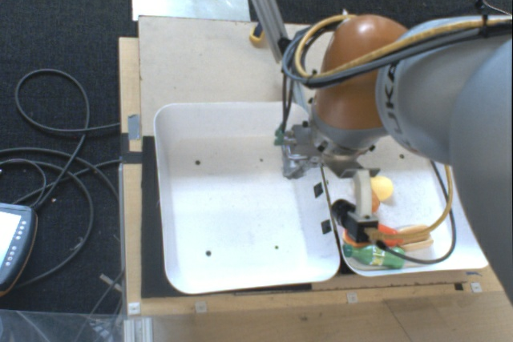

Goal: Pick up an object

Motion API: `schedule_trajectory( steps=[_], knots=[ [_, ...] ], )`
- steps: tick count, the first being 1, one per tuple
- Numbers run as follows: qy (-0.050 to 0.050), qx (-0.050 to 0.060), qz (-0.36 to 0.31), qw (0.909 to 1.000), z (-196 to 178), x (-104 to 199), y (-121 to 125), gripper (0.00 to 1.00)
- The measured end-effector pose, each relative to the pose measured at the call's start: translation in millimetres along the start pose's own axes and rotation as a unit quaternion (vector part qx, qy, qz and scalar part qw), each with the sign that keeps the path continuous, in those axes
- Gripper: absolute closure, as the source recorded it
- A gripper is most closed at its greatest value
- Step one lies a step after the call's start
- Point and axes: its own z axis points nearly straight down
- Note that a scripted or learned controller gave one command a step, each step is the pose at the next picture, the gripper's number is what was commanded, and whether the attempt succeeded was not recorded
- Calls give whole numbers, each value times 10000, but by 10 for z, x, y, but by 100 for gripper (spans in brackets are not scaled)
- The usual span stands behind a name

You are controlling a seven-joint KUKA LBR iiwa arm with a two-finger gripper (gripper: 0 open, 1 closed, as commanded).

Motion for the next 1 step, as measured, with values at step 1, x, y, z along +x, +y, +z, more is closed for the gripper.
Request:
schedule_trajectory(
  steps=[1],
  knots=[
    [-8, -10, 40, 10000, -4, -35, 11, 0]
  ],
)
